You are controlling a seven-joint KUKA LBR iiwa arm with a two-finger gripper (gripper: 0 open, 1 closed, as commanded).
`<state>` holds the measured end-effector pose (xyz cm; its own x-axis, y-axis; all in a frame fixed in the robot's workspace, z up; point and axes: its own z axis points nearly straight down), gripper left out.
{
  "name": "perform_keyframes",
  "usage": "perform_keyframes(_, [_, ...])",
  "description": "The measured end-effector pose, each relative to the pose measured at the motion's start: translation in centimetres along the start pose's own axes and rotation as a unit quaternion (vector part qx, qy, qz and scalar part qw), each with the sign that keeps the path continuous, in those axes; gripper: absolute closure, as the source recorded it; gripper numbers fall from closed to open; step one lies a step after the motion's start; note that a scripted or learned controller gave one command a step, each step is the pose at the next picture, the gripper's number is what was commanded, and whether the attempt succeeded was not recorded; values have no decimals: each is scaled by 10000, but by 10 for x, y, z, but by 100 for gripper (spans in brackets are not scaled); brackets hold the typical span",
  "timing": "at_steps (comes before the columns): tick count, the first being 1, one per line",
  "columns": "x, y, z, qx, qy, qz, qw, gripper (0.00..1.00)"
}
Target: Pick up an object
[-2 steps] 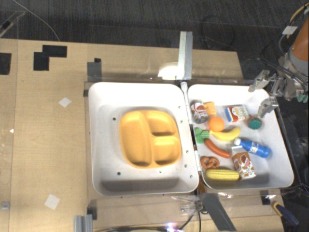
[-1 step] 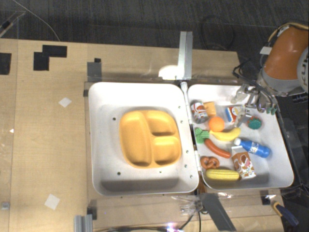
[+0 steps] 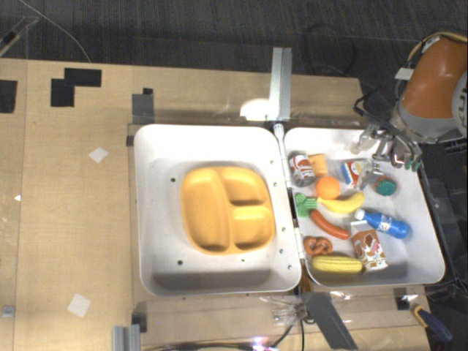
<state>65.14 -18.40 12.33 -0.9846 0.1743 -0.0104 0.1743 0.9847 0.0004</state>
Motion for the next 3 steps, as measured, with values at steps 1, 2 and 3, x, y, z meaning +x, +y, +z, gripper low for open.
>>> perform_keyframes(1, [0,0,0,0,-1,0,10000,0])
perform_keyframes(2, [0,0,0,0,-1,0,10000,0])
perform_keyframes(3, [0,0,0,0,-1,0,10000,0])
